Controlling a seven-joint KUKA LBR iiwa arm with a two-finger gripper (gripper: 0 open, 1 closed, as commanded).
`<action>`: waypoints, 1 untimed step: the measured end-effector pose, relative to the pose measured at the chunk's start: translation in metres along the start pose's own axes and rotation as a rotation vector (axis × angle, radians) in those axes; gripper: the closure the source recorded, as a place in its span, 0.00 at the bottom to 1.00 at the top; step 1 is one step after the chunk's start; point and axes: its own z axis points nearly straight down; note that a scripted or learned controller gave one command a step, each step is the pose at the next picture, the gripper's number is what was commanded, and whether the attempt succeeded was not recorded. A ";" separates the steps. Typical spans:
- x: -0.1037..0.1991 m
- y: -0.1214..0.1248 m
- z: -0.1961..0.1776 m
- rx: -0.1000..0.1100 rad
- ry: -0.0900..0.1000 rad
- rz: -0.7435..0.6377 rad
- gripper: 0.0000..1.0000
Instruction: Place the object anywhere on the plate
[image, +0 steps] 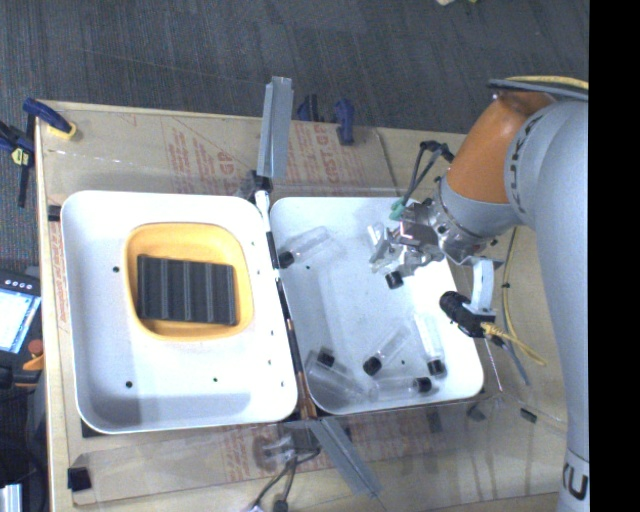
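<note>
We judge the clear plastic black-capped vials (430, 345) light and slippery; grip mid-barrel; gripper (398, 250) state we cannot tell

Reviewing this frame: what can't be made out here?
- Claw, camera view: small and cluttered with cables and brackets, so open or shut can't be read, nor whether it holds anything.
- Clear bottles in the right bin: transparent on white, so their outlines and count are uncertain.
- Plate in the left bin: the dark ribbed item on it is unidentifiable.
- Arm: cut off by the right edge.
</note>
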 end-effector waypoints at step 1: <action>0.099 0.006 -0.037 -0.001 -0.002 -0.118 1.00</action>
